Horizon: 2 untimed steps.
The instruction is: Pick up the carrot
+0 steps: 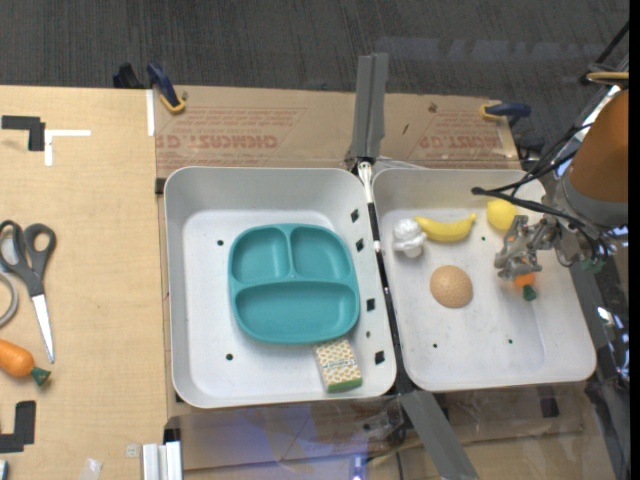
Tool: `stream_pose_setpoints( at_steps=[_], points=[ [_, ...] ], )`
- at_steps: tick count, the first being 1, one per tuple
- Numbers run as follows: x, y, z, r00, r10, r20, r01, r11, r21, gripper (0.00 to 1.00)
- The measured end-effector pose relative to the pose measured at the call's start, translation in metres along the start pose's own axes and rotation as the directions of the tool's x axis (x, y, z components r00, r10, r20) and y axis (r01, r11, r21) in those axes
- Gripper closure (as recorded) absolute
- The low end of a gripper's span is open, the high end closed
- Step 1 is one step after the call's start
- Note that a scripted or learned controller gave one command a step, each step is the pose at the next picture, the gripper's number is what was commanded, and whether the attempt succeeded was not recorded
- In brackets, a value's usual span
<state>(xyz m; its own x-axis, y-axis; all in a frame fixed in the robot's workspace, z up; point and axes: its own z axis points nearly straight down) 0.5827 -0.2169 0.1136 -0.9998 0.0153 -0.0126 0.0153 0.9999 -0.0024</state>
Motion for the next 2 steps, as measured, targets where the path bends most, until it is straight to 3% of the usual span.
stream_pose_setpoints(
  at_steps=[1, 2],
  points=[
    [0.0, 0.0, 0.0, 1.0, 0.0, 0.0, 0.0, 1.0, 0.0, 0.0],
    [-0.018, 0.003, 0.02, 0.995, 0.096, -0.007, -0.096, 0.995, -0.001, 0.0]
  ],
)
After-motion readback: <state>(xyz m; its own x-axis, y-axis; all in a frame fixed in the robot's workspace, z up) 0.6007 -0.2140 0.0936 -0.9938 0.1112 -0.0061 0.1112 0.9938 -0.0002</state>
